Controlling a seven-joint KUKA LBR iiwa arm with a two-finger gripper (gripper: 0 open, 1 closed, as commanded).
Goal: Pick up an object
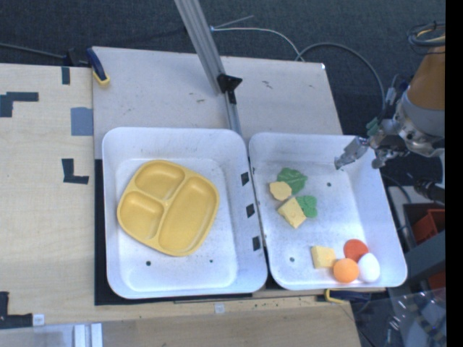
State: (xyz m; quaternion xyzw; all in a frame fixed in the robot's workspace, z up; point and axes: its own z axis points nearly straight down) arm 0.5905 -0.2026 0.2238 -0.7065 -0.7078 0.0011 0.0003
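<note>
The arm (427, 96) reaches in from the right, and its jaws (358, 152) hang over the upper right corner of the right bin (376, 194). Whether the jaws stand wide or narrow I cannot tell; nothing shows between them. The things to pick lie lower in that bin. Near its middle sit a green piece (292, 177), a small yellow piece (280, 190) touching it, a yellow block (291, 212) and a second green piece (309, 206) just beside the block. In the lower right corner lie a yellow cube (323, 256), an orange ball (346, 270), a red ball (355, 249) and a white egg (370, 267), close together and well apart from the jaws. The left bin (116, 208) holds a yellow divided plate (168, 207). Both bins rest side by side on the surface (159, 85).
</note>
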